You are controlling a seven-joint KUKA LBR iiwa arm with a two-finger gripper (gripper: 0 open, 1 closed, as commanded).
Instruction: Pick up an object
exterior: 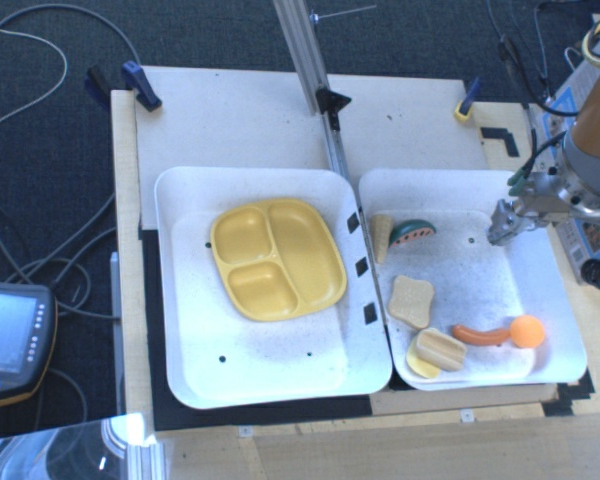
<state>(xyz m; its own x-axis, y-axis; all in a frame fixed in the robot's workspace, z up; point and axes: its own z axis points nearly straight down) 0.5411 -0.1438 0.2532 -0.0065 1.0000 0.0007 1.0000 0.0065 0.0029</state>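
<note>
I see two white bins side by side on the bench. The left bin [180, 368] has a big yellow plate [277, 258] in it, with three parts to hold food. The right bin [570, 338] has the small toy foods, and that is where I am. My arm comes in from the right, and my gripper [502, 224] hangs over the top right part of this bin, above bare white floor. It holds nothing. I cannot tell how it is set, because it looks small and dark from up here. The thing I could pick up most easily, I think, is the carrot [500, 334]. It lies near the front of the bin, below my gripper in the picture and just a bit to one side, with bare floor between us. Its long side runs left to right, so I would want to grab it across the thin way. Close to it are a little bun [437, 352] and a slice of bread [411, 301]. A watermelon slice [413, 232] lies off to my left, near the bin wall. Part of my arm is cut off at the edge.
</note>
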